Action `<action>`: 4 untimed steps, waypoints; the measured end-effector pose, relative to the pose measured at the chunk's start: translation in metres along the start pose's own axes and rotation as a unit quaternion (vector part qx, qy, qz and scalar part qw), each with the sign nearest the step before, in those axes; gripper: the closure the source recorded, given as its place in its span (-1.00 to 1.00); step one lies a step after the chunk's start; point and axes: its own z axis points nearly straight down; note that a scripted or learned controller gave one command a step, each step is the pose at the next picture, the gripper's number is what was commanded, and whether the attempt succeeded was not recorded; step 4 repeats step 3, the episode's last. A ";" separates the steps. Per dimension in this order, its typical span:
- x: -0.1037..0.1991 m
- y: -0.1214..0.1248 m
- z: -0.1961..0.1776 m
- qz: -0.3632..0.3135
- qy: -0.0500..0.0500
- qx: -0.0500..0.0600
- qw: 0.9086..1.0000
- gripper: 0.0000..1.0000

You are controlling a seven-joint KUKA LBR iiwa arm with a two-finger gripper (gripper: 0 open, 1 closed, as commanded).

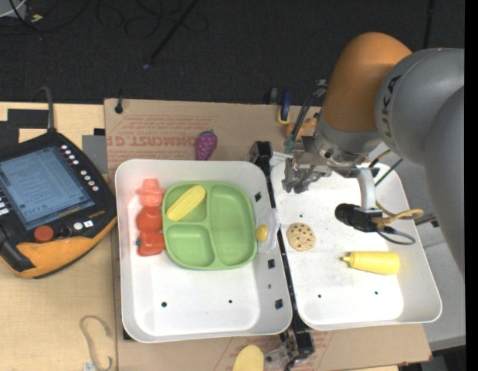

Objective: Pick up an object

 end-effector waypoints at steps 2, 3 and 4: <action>0.086 -0.018 -0.010 0.000 0.000 -0.001 1.000 1.00; 0.082 -0.025 -0.010 0.002 -0.001 0.000 1.000 1.00; 0.082 -0.025 -0.010 0.002 -0.001 0.000 1.000 1.00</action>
